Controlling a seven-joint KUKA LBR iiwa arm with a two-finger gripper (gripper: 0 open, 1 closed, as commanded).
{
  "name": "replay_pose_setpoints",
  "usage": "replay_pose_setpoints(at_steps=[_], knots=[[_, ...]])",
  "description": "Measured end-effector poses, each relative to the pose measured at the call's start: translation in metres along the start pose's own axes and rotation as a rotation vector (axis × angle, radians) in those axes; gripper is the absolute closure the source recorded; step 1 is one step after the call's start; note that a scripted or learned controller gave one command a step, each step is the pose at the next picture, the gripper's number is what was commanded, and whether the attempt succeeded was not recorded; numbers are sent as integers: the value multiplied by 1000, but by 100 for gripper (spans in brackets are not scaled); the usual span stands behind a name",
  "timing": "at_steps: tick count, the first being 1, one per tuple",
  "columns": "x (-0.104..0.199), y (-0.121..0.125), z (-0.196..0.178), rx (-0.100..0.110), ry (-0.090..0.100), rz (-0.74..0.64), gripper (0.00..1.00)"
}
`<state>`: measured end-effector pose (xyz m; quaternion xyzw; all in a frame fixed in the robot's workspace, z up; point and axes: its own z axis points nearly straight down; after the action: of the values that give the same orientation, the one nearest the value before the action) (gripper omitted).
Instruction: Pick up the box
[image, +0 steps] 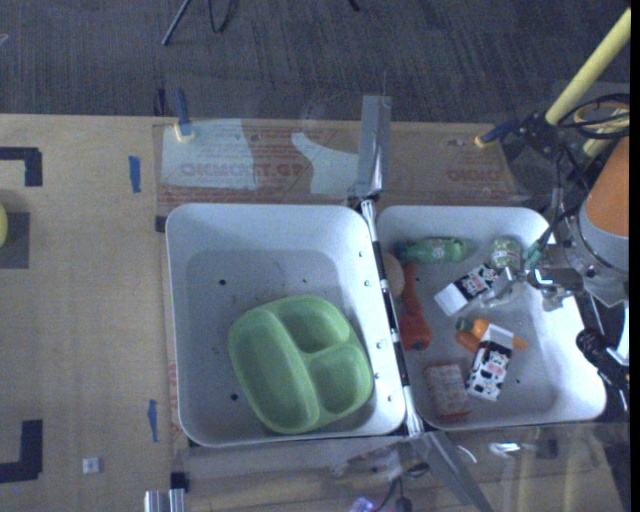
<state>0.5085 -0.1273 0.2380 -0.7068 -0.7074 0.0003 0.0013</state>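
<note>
Lying in the right bin (560, 395), the black-and-white box (489, 369) sits nearer and left of the gripper (535, 272), long axis running near-to-far with a slight tilt; the gripper's state I cannot tell.

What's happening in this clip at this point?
A grey arm with an orange band reaches in from the right over the right bin. Its tool hangs near a black-and-white box at the bin's upper middle. A second such box lies lower down among small items. The left bin holds a green divided tray. No box looks lifted yet.
</note>
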Motion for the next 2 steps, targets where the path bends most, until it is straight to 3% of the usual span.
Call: replay_pose_setpoints(at_steps=[1,2], knots=[[35,-28,128,-4,-1,-31,0],[33,35,151,-7,-2,-125,0]])
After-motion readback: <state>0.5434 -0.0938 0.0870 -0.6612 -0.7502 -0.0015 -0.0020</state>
